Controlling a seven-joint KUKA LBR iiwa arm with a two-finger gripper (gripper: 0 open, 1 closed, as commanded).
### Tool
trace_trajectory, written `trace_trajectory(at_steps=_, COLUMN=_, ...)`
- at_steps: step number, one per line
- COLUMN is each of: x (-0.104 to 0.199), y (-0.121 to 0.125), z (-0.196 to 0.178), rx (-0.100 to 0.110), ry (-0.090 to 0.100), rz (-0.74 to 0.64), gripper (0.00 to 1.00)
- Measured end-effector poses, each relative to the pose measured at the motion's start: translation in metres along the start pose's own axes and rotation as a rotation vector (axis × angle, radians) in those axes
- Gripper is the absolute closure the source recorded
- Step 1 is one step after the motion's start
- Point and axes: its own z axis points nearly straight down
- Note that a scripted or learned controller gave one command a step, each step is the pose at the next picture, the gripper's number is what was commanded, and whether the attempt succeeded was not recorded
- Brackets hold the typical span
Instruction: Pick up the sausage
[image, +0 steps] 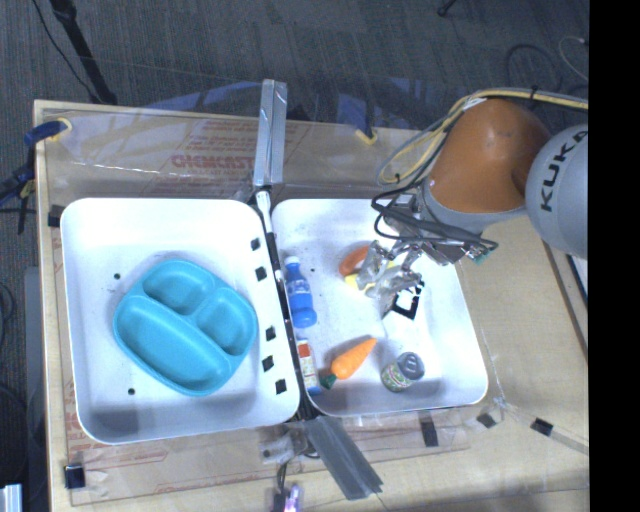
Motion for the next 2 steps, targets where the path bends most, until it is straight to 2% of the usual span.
trace_trajectory(at_steps=1, x=0.013, y=0.015, z=0.010, rx=-0.006, ry=0.003, rz=-0.137, gripper=1.00)
trace_trajectory(at_steps=2, x=0.048, y=0.051, z=0.020, rx=-0.006, ry=0.002, rz=-0.489, gripper=1.00)
